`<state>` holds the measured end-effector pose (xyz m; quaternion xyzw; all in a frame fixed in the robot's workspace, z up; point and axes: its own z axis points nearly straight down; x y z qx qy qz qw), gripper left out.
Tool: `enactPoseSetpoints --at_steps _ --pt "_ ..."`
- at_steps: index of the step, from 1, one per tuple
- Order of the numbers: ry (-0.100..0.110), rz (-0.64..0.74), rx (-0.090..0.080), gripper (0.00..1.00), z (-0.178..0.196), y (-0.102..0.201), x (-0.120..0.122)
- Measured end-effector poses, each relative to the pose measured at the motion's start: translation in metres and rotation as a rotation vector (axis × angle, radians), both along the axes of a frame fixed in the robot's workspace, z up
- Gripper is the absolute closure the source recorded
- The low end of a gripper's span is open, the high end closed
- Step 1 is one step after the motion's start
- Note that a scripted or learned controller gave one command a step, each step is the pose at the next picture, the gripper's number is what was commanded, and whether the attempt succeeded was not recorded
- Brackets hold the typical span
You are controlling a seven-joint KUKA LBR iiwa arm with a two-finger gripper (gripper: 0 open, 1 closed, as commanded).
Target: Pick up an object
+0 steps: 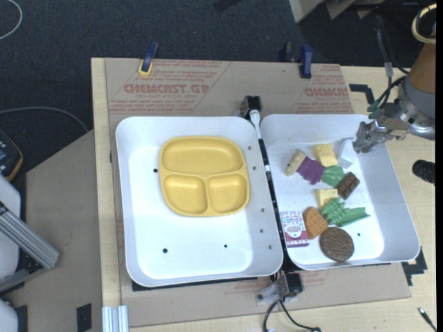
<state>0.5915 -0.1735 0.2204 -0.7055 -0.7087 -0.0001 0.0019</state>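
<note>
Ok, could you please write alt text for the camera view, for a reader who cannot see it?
A gripper hangs over the far right corner of the right bin, which holds a cluster of small toy foods. The left bin holds a yellow divided plate. Both white bins sit side by side on a bench.

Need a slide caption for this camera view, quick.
Claw poised over right bin of toy food; yellow tray in left bin.

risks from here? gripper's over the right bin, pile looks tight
1. The toys are packed touching; closing on the purple piece could also catch the yellow block or nudge both aside.
2. The gripper hangs near the right bin's far corner, off the pile, so a straight descent probably meets bare bin floor.
</note>
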Motion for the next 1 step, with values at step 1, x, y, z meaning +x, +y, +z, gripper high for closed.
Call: enactPoseSetpoints --at_steps 1 --pt "0.0 -0.001 -0.001 1.0 0.0063 0.0429 -0.0187"
